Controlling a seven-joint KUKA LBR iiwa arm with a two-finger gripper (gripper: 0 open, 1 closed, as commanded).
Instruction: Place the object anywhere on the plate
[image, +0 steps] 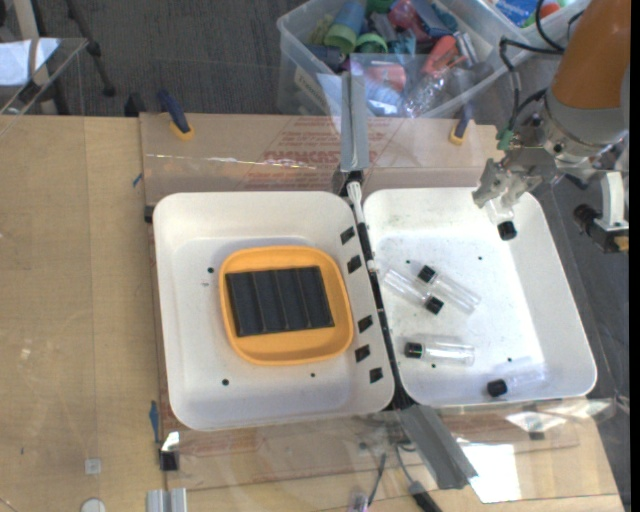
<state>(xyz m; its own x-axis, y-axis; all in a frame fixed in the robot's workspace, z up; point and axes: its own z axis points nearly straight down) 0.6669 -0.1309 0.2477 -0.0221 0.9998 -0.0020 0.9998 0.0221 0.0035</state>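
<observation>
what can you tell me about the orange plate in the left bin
The orange plate is a rounded rectangle with a raised rim, plastic by its look. Its sunken middle holds a dark grey or black panel with lengthwise ridges. It lies flat and right side up near the centre of the left bin, turned slightly against the bin's edges. Nothing rests on it, and it touches the bin floor alone. The clear vials lie in the right bin, apart from it.
</observation>
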